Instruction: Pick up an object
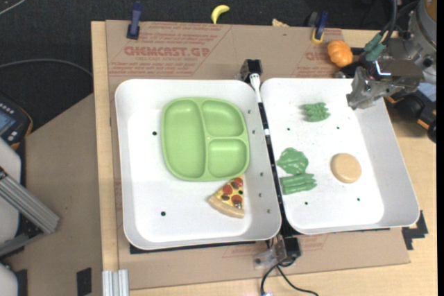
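In the right bin [388, 149] lie three green leafy toy pieces and a tan round cookie [345, 168]. One green piece [316, 111] lies toward the back, a second [292, 161] sits near the bin's left wall, and a third [298, 184] lies just in front of it. My gripper [362, 95] hangs over the right bin's back right corner, to the right of the rear green piece and apart from it. Nothing shows between its fingers.
The left bin [139, 170] holds a green divided plate [205, 139] and a toy pizza slice [230, 198]. An orange toy [339, 53] and a yellow banana [219, 12] lie outside the bins at the back. Blue clamps [134, 21] hold the cardboard base.
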Robot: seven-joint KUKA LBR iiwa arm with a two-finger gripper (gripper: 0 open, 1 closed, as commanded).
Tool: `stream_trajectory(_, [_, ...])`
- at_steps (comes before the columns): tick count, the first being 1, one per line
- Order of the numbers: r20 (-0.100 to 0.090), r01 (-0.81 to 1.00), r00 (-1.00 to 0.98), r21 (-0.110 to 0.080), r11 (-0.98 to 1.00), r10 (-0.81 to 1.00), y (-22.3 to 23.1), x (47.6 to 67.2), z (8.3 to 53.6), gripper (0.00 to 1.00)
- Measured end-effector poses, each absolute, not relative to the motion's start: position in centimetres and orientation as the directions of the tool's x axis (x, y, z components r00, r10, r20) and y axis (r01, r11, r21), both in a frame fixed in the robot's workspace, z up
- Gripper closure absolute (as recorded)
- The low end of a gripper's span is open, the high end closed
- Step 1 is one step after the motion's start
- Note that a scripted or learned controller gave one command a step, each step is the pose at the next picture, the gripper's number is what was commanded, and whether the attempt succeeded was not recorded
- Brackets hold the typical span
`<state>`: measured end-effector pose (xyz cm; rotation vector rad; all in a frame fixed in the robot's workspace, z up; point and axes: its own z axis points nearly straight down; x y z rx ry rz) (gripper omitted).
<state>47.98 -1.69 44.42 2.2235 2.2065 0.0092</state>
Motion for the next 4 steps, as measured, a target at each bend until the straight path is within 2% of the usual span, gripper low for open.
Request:
stream_trajectory(1, [0.0, 1.0, -0.001, -0.009, 0.001, 1.0, 1.0, 47.9, 35.5, 1.0])
stream_trajectory(2, [-0.001, 1.0, 0.004, -0.011, -0.004, 1.0, -1.6, 51.8, 23.1, 1.0])
stream_trajectory(3, [-0.002, 1.0, 0.008, -0.003, -0.008, 1.0, -8.5, 49.1, 24.2, 1.0])
stream_trajectory(4, [0.004, 1.0, -0.005, -0.008, 0.005, 1.0, -1.9, 47.8, 18.9, 1.0])
